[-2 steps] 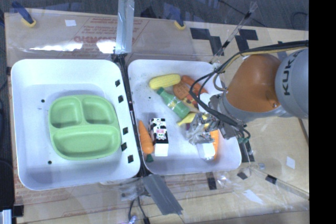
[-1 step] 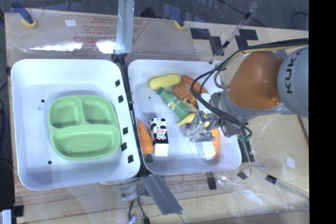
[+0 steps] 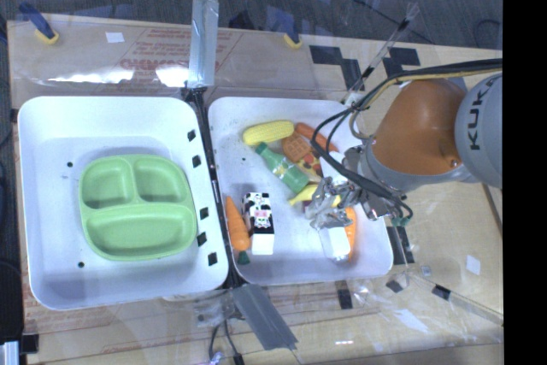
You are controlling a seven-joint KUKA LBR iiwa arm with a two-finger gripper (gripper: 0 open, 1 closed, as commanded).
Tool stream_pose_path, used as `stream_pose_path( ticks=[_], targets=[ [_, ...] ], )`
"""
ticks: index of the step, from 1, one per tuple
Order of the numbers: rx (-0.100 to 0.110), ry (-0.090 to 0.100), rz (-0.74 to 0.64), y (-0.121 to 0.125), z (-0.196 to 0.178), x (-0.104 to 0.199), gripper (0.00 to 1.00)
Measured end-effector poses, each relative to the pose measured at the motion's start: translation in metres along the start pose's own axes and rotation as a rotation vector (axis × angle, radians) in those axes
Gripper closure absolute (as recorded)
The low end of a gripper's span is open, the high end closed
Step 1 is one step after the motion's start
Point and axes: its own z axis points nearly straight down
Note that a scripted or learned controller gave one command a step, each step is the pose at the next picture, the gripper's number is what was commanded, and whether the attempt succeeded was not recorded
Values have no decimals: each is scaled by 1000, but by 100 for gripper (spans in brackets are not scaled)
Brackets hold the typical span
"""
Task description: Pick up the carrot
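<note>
- Camera view: the gripper [image 3: 332,214] hangs low over the right part of the right bin [image 3: 295,269], and its metal parts blur together with cables and the things below, so I cannot tell how its closing parts stand.
- Just under and right of the gripper an orange piece [image 3: 349,228] and a whitish object [image 3: 337,245] peek out; both are partly covered and too unclear to name.
- The arm [image 3: 427,137], with its orange band, covers the right rim of that bin and is cut off at the frame's right side.
- The carrot [image 3: 236,223] lies free against the left wall of the right bin, well apart from the gripper, nothing gripping it.
- Its long axis runs roughly from the far side to the near side of the bin, slightly slanted; the lower end sits near the bin's near-left corner. Which end is the tip is hard to make out.
- Just beside the carrot on its right stands a small black-and-white carton [image 3: 259,223].
- Farther back lie a yellow corn cob [image 3: 267,132], a green bottle [image 3: 284,169] and an orange waffle-like piece [image 3: 298,149], bunched together.
- The left bin [image 3: 43,124] holds a green divided plate [image 3: 175,237].
</note>
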Motion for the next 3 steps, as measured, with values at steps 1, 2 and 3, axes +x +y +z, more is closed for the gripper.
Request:
stream_pose_path(
  ticks=[1, 2, 3],
  targets=[
    [0, 3, 112, 29, -73, 0, 100],
    [-2, 7, 112, 29, -71, 1, 0],
    [-6, 12, -83, -8, -7, -13, 0]
  ],
)
